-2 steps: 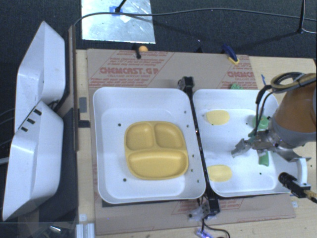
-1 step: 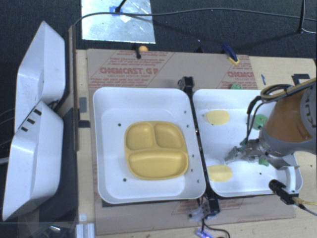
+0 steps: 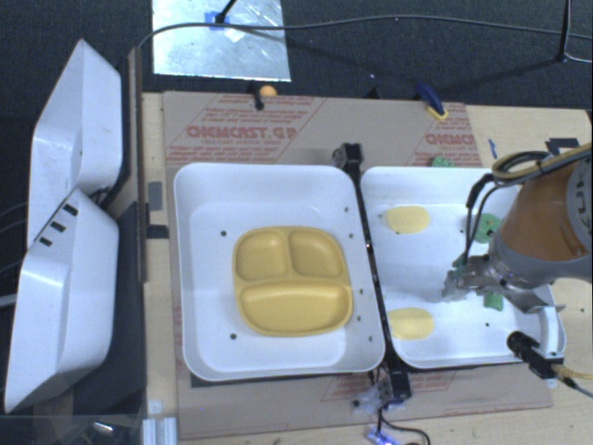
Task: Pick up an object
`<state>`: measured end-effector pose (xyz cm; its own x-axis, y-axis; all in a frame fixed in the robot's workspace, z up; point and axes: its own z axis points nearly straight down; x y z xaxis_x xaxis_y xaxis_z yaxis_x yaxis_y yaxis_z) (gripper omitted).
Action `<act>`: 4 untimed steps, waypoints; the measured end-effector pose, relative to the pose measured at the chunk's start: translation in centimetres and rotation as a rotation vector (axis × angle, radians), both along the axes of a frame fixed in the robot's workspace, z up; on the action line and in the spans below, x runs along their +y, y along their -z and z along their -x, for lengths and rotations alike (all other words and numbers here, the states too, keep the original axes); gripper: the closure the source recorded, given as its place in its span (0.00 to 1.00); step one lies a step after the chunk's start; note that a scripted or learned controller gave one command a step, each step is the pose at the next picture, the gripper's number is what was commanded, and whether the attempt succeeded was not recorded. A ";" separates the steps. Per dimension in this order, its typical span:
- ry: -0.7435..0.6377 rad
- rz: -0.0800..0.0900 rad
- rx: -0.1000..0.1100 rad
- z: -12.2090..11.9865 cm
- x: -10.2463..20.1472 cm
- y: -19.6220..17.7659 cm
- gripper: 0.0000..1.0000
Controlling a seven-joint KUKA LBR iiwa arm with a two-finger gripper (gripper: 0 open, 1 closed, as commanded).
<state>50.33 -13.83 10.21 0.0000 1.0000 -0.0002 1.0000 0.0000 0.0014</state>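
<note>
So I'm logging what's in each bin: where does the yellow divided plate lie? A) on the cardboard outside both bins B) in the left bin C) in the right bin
B: the yellow divided plate lies flat inside the left bin, while the right bin holds two small pale yellow discs.

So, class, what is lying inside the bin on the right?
In the right bin lie two flat pale yellow pieces, one near the top and one near the bottom. Something green peeks out beside the arm, which covers the rest of that side.
</note>
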 end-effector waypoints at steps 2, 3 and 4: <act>-0.001 0.001 -0.003 0.6 -0.5 -8.9 1.00; -0.001 0.001 -0.005 0.4 -0.7 -15.2 1.00; -0.005 -0.001 0.001 -1.4 5.1 -14.0 1.00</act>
<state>51.69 -8.77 24.24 -0.0054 1.0000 0.0010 1.0000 0.0054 0.0007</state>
